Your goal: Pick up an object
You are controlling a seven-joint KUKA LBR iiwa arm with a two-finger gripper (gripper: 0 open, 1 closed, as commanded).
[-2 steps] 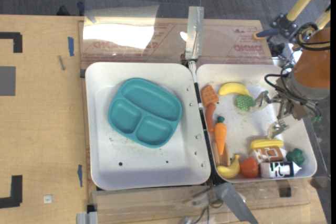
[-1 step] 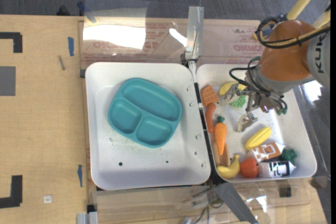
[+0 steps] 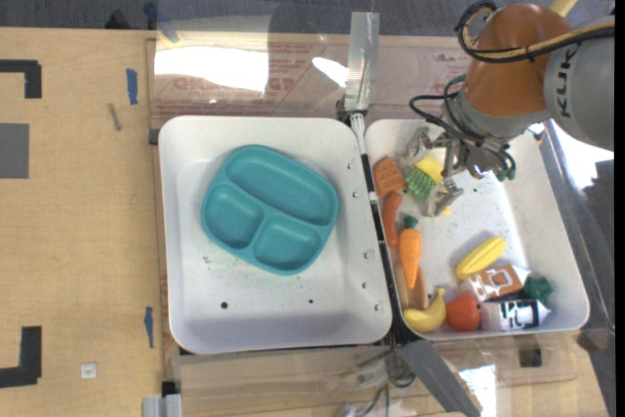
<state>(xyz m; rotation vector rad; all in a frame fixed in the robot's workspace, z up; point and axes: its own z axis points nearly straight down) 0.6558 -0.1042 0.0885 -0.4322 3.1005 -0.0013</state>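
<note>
My gripper (image 3: 444, 173) hangs low in the upper part of the right bin (image 3: 562, 239), beneath the orange wrist band. Directly under it lies a yellow and green toy (image 3: 426, 183), touching or very close to the gripper. Whether the toy is gripped cannot be told from this angle. Just left of it sit an orange ridged toy (image 3: 389, 175) and a long orange piece (image 3: 393, 216) along the bin's left wall. A carrot (image 3: 410, 254) lies below them.
Along the right bin's front are a yellow piece (image 3: 480, 256), a banana (image 3: 427, 312), a red tomato (image 3: 464, 312), an orange and white carton (image 3: 493, 281), a dark can (image 3: 518, 312) and a green item (image 3: 537, 288). The left bin (image 3: 186, 288) holds a teal divided plate (image 3: 270, 208).
</note>
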